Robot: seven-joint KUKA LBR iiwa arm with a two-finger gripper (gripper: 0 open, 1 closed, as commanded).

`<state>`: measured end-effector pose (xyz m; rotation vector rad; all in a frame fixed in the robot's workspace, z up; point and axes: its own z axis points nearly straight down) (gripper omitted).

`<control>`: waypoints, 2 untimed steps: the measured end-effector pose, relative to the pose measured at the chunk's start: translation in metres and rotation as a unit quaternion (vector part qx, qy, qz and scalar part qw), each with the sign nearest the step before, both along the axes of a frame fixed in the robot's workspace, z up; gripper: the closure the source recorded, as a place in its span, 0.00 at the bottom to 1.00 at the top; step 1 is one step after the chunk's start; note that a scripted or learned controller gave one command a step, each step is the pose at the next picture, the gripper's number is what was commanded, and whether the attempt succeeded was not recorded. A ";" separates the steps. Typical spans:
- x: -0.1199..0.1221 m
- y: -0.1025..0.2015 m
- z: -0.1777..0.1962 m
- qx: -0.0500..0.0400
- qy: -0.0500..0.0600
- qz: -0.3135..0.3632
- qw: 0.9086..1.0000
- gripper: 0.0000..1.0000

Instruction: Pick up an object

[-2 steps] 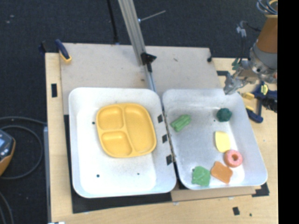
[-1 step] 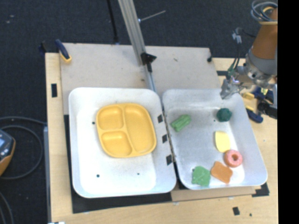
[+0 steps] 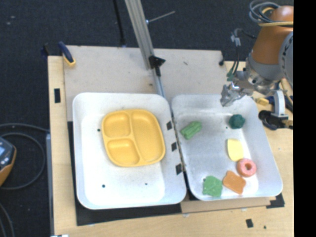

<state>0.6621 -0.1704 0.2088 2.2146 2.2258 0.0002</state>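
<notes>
The pincer (image 3: 228, 98) hangs over the right bin's (image 3: 207, 113) far rim at about 1 o'clock; whether it is spread or pressed together I cannot tell. Just toward 5 o'clock of it sits a dark green ball (image 3: 237, 121). A light green piece (image 3: 190, 130) lies near the bin's 9 o'clock edge, with bare floor between them. Yellow block (image 3: 235, 149), pink ring (image 3: 246, 167), orange piece (image 3: 234, 182) and green piece (image 3: 213, 186) crowd the 5 o'clock corner. The left bin (image 3: 89, 181) carries a yellow divided plate (image 3: 133, 137).

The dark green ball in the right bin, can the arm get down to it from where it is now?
Probably yes. The dark green ball lies apart from the other pieces, nothing over it, and the pincer hangs close by above the right bin near its far edge.
</notes>
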 end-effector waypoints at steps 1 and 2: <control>-0.004 0.050 0.001 0.001 0.000 0.001 1.000 1.00; -0.005 0.106 0.004 0.001 0.001 0.001 1.000 1.00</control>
